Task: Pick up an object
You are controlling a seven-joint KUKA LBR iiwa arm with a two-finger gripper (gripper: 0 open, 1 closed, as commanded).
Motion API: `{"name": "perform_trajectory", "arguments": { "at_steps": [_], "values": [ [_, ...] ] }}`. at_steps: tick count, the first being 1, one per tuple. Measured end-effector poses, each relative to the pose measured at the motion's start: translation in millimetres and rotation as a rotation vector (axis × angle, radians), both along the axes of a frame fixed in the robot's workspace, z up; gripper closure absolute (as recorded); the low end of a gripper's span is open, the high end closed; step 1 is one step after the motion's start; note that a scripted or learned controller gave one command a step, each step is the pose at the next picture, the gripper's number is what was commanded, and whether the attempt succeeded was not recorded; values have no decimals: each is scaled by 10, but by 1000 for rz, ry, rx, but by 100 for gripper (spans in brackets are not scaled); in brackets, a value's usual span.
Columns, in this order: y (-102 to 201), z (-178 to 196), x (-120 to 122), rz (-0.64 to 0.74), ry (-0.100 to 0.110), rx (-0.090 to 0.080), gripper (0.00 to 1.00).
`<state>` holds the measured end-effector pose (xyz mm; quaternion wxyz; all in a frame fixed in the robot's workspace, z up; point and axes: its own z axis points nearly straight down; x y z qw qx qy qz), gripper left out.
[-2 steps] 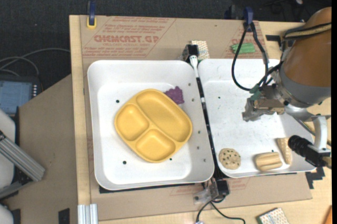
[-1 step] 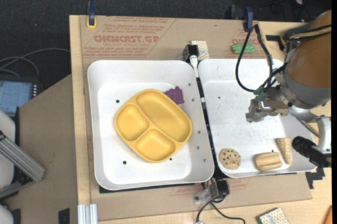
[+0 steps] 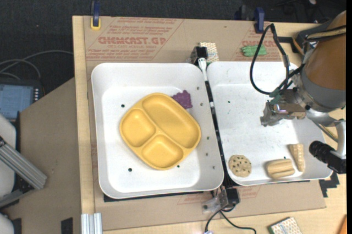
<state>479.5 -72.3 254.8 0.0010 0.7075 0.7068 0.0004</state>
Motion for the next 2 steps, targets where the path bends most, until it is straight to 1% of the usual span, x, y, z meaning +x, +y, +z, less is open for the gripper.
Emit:
{"name": "perform_trajectory", "arguments": {
  "at_steps": [1, 2],
  "values": [
    [248, 14, 3, 4, 1, 1, 100],
    [143, -46, -4, -1, 4, 1, 100]
  ]
}}
